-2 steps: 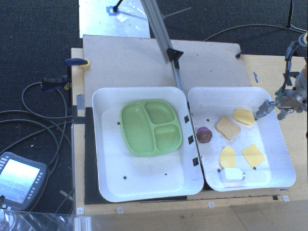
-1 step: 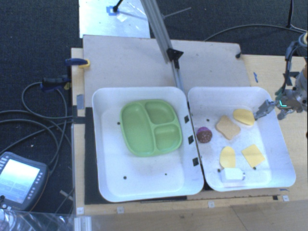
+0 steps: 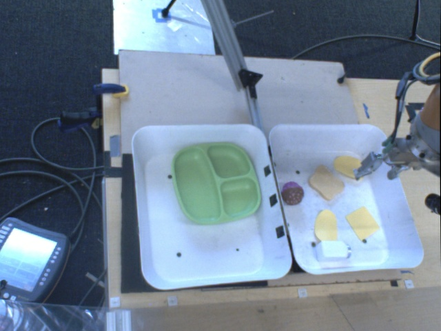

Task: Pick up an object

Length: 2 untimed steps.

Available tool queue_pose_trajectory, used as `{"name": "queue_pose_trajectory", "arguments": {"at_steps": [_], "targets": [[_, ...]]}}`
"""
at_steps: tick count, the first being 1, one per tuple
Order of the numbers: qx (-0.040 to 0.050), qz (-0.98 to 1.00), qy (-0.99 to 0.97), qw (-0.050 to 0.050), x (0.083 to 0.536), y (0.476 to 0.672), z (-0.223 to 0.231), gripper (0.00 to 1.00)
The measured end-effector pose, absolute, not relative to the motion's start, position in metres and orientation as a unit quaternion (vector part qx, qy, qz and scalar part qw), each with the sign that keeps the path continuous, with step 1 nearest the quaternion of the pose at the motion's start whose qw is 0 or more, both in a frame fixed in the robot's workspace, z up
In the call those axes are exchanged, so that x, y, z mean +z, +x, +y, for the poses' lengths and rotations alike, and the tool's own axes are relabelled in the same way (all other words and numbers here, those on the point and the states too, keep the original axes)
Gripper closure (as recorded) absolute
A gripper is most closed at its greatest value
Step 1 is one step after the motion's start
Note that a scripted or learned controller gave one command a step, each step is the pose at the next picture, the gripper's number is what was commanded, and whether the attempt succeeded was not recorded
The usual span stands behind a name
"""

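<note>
The right bin (image 3: pixel 396 205) holds the loose objects, all of them small, flat food-like pieces on its smooth white floor. A tan, bread-like slab (image 3: pixel 326 183) with rounded corners lies near the bin's middle, tilted. Toward the far right edge sits a yellow rounded piece (image 3: pixel 346 165), and the gripper (image 3: pixel 368 166) hangs just beside it, at the bin's right rim; its metal tip is close to that piece, but nothing is seen between the fingers, and whether they stand wide or narrow cannot be told from this view. Toward the near edge lie a yellow half-round slice (image 3: pixel 326 225) and, to its right, a paler yellow square slice (image 3: pixel 362 222), set apart from each other. Just in front of the half-round slice, by the near wall, rests a small white block (image 3: pixel 335 249) that nearly matches the bin. At the bin's left wall sits a dark, speckled round ball (image 3: pixel 293 194) with a purple patch on top. The left bin (image 3: pixel 158 254) carries a light green plastic tray (image 3: pixel 215 182) with rounded corners, moulded into one long compartment and two smaller ones, lying turned at a slant in the bin's far half. Both bins are shallow, glossy and rounded at the corners, touching side by side on the bench (image 3: pixel 296 88), whose top is a pale board.
</note>
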<state>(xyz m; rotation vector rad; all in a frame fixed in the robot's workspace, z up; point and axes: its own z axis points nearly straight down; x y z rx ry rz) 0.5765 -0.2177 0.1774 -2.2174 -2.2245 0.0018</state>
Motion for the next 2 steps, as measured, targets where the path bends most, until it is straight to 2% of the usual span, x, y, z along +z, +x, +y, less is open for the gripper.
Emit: {"name": "queue_pose_trajectory", "arguments": {"at_steps": [1, 2], "targets": [[0.0008, -0.708, -0.706, 0.002, 0.115, 0.576, -0.213, 0.00], [-0.0008, -0.708, -0.707, -0.001, 0.092, 0.578, -0.213, 0.00]]}}
